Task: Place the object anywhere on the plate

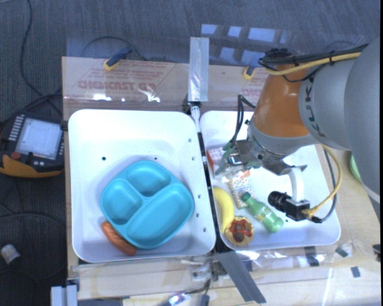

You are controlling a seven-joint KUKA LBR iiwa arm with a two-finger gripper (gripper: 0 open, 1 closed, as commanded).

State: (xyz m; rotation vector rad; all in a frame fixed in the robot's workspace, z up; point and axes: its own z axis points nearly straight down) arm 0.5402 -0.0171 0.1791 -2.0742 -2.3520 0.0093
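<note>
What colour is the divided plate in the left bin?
Light blue, a turquoise shade; the plate shows clearly in the camera view.

The plate [147, 202] lies in the left bin [89, 132], a sausage [117, 237] just beside its near-left edge. In the right bin [325, 231] the banana [224, 208] lies leftmost, the bottle [262, 211] to its right, a pizza slice [240, 229] nearest.

A robotics lab is showing itself here: an industrial arm [306, 107] is reaching over two white bins [89, 171] sitting on a taped cardboard-topped table [134, 78], a teach pendant [29, 145] is lying on grey carpet [51, 18], and loose cables [19, 5] are trailing across the floor.
</note>
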